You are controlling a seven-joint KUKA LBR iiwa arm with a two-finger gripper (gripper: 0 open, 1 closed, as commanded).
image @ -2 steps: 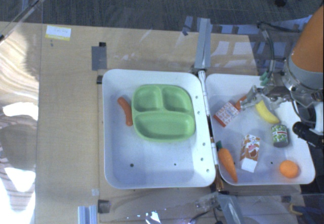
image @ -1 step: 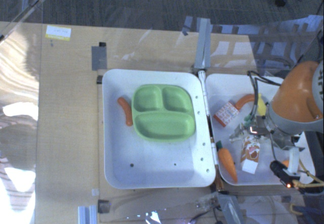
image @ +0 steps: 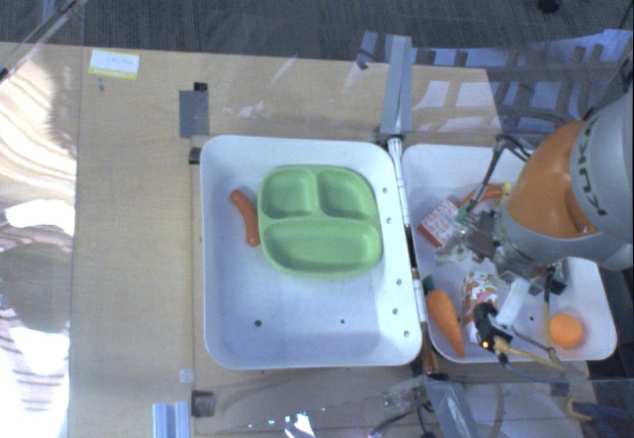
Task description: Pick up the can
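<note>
Grey and orange arm (image: 565, 193) hangs right over the right bin (image: 446, 161), so a good chunk of what's in there is covered. Its bulk hides the middle and right side of that bin, and the frame's right edge cuts the arm itself off.

The gripper (image: 483, 246) sits low in the clutter. Honestly, I can't tell whether it's open or closed, or whether it has hold of anything. From this angle it's just a jumble of grey metal.

What I take for the can (image: 479, 287) is a small printed thing just below the gripper, towards the lower middle of the right bin and partly tucked under the wrist. It's too small and blurry to read, or to say if it's upright or on its side.

Just left of it lies a carrot (image: 445, 319), near the bin's lower left corner. A red and white packet (image: 438, 222) sits up-left of the gripper, and an orange ball (image: 566, 330) is at lower right.

The left bin (image: 297, 332) is in plain sight: a green divided plate (image: 320, 220) with a reddish sausage (image: 246, 216) just beside its left edge.
</note>
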